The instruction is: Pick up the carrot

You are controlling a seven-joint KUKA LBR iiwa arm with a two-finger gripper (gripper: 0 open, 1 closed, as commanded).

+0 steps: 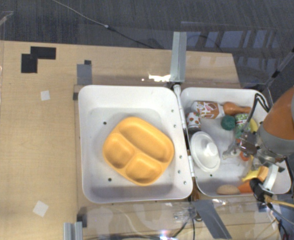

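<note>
Two white bins on the bench (31,149). Right bin (207,186), near edge: one carrot (245,186) beside one tan potato-like piece (228,189). One white bowl (205,150), two cans (193,120) further back. Left bin (86,149): one yellow divided plate (138,150). Arm (284,121) enters from right, gripper (244,145) low over the right bin's clutter; can't tell its opening.
</note>
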